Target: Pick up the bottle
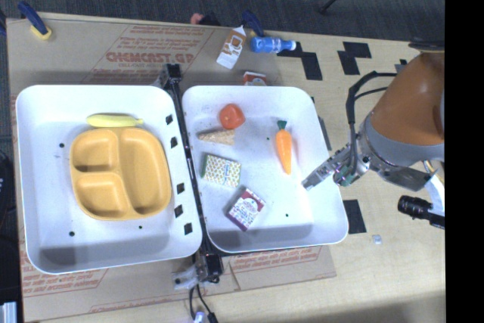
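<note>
A small blue bottle with a pale cap lies on its side on the bench behind the right bin, outside both bins. My gripper hangs low over the right rim of that bin, pointing down and to the left, far in front of the bottle. An orange carrot lies just left of the gripper. Nothing can be seen held in it.
The right bin also holds a red tomato, a tan wedge, a green-patterned packet and a maroon packet. In the left bin are a yellow divided plate and a banana. A small carton lies beside the bottle.
</note>
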### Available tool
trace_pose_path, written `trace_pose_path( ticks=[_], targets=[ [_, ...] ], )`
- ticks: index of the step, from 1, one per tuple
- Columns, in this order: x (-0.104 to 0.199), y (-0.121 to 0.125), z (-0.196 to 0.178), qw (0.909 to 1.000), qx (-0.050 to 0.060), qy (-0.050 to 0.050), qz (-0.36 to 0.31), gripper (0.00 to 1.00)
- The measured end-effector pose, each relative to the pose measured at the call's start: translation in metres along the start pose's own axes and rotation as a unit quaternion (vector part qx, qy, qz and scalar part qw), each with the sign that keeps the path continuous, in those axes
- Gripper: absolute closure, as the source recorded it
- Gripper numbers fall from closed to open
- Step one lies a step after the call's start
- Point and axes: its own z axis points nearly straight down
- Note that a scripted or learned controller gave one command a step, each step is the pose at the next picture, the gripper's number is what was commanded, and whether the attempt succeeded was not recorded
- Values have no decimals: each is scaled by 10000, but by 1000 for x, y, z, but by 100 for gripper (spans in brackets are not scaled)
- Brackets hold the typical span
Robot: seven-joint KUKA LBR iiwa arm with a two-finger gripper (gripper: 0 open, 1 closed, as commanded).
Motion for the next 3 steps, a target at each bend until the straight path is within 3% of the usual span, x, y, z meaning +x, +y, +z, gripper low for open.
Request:
trace_pose_path(
  ticks=[1,2,3],
  targets=[
    [0,0,4,9603,-7,-7,2788,100],
    [5,4,-7,9997,-3,-4,260,100],
    [0,0,-12,9969,-7,-18,-790,100]
  ],
)
